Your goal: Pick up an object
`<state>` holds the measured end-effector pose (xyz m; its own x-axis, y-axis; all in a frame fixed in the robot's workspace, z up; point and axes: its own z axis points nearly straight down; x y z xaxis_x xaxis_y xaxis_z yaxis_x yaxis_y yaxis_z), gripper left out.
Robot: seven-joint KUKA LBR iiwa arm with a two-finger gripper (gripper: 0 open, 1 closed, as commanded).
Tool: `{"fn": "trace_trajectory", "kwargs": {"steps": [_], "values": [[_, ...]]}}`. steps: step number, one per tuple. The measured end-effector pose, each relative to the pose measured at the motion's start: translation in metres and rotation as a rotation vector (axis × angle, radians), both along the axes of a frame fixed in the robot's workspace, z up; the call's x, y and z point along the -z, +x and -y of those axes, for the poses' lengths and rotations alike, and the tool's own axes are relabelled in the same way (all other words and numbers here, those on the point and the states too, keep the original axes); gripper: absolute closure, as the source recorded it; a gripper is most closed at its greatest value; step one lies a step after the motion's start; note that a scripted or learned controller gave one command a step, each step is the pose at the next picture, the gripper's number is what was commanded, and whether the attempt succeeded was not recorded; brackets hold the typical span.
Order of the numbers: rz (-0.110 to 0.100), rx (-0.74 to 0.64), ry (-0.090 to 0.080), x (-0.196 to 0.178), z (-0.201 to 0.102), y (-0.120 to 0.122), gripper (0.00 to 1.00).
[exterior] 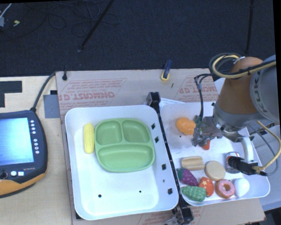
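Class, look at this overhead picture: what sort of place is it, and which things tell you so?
Probably a robotics lab bench: a grey robot arm reaches over two white bins, toy food lies sorted for picking, and a control pendant sits beside them.

The bench (23,216) bears 2 white bins (84,194) on cardboard (129,89), beside a teach pendant (17,148).

Beside the orange toy (185,125), the gripper (202,140) is too blurred to read, and it partly covers a small red thing (206,146). The tablet (14,150) left of the tabletop (58,200) is cut by the picture's edge.
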<state>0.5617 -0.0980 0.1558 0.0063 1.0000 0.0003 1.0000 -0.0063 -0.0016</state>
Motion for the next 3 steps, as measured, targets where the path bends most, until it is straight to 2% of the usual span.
{"fn": "trace_trajectory", "kwargs": {"steps": [1,2,3], "values": [[0.002,-0.007,0.000,-0.058,-0.003,-0.007,1.00],[0.000,-0.007,0.000,-0.072,-0.002,-0.007,1.00],[-0.002,-0.010,0.001,-0.061,-0.052,0.005,1.00]]}}
